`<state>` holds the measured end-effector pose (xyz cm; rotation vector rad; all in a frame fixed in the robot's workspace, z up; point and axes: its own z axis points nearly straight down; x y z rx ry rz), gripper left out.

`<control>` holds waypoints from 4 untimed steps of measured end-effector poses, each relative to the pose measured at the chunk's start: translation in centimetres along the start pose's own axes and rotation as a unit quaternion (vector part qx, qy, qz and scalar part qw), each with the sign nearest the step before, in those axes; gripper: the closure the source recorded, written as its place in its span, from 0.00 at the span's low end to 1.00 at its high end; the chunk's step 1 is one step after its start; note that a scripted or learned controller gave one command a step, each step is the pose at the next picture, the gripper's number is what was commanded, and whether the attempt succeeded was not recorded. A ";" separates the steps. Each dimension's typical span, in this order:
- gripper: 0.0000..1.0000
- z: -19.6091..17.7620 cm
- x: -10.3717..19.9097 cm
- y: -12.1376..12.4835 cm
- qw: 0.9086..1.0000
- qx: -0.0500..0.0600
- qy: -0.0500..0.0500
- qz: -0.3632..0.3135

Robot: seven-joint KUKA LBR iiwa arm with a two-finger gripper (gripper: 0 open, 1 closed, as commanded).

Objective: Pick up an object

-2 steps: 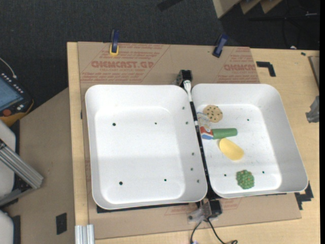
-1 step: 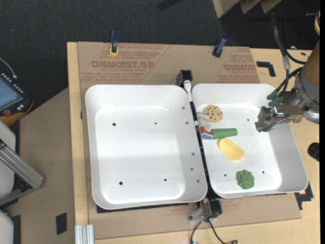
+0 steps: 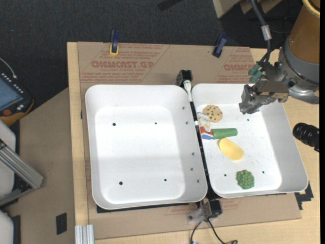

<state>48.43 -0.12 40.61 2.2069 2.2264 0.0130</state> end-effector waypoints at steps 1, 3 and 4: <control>1.00 -1.2 5.5 -0.4 1.000 0.003 0.000 0.001; 1.00 -2.2 13.5 3.1 1.000 0.005 0.000 0.003; 1.00 1.0 12.8 -0.6 1.000 0.009 -0.001 0.005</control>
